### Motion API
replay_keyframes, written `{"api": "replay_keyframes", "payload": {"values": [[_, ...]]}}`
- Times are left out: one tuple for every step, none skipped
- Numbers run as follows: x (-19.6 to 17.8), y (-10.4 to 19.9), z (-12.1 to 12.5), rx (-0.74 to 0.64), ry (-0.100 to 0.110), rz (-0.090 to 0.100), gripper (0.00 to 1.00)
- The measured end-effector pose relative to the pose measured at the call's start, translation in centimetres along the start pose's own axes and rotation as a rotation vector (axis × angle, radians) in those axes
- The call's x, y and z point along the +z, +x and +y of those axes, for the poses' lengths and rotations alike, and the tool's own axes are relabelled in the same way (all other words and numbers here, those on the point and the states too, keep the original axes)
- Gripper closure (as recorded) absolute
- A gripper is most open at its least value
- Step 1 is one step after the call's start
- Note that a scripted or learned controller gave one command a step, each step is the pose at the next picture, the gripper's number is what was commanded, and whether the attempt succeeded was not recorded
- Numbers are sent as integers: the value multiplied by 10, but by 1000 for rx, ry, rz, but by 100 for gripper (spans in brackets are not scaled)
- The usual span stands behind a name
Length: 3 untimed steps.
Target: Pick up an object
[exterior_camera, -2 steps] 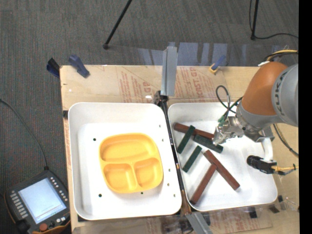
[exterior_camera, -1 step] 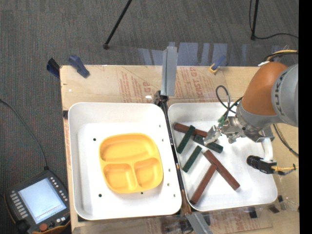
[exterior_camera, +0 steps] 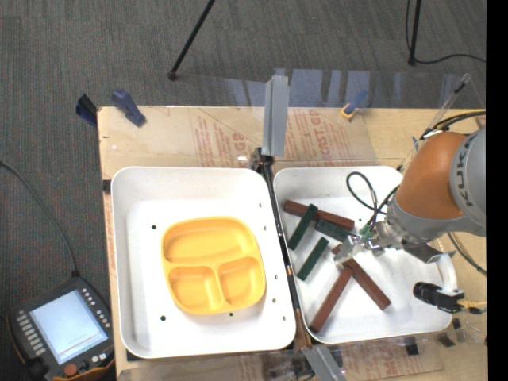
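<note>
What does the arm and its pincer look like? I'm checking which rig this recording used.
The arm is grey, with a rounded orange band above the wrist. Black cables loop beside it. The pincer is small, metallic and dark, with a speck of green; finer detail is too small to tell.

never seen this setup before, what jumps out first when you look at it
The bright yellow divided tray lying in the left bin grabs the eye first. Next comes the grey arm's orange band, reaching in from the right over the right bin. Under its gripper lies a scatter of brown sticks and dark green sticks.
</note>
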<state>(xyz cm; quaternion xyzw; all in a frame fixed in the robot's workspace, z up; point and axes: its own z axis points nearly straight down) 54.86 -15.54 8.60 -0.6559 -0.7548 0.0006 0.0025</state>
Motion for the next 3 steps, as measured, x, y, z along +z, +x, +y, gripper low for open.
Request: {"api": "replay_keyframes", "payload": {"values": [[0, 45, -60, 46, 1, 0, 0], [-9, 44, -59, 51, -2, 2, 100], [-99, 102, -14, 95, 1, -1, 100]]}}
